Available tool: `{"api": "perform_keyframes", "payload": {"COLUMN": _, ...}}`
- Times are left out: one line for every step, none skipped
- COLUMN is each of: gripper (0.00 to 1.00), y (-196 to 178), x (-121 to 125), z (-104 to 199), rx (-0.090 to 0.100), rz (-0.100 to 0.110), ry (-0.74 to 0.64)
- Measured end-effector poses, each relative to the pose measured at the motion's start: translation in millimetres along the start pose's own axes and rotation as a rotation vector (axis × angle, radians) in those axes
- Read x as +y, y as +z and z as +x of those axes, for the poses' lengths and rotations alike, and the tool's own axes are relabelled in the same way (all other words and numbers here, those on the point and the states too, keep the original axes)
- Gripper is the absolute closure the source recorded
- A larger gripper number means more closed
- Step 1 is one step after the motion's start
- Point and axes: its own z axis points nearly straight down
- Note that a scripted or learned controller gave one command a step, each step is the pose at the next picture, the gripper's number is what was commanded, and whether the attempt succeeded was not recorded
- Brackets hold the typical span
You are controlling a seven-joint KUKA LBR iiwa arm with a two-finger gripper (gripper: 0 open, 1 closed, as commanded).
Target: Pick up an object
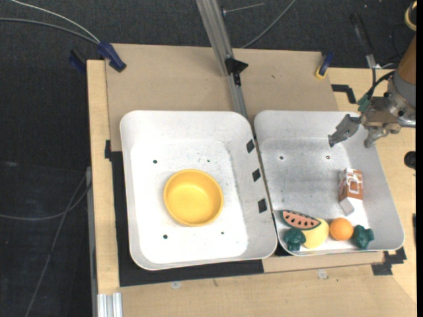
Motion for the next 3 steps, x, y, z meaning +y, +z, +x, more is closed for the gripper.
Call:
{"api": "perform_keyframes", "payload": {"gripper": 0.0, "y": 63.1, "x": -6.8, "z": 1.5, "rx": 0.001, "rz": 0.002, "ry": -0.001}}
{"api": "perform_keyframes", "payload": {"gripper": 0.0, "y": 120.2, "x": -16.6, "z": -3.9, "rx": 0.003, "rz": 0.004, "ry": 0.0}}
{"api": "perform_keyframes", "payload": {"gripper": 1.0, "y": 102.1, "x": -13.0, "z": -3.4, "rx": 0.001, "rz": -0.01, "ry": -0.001}}
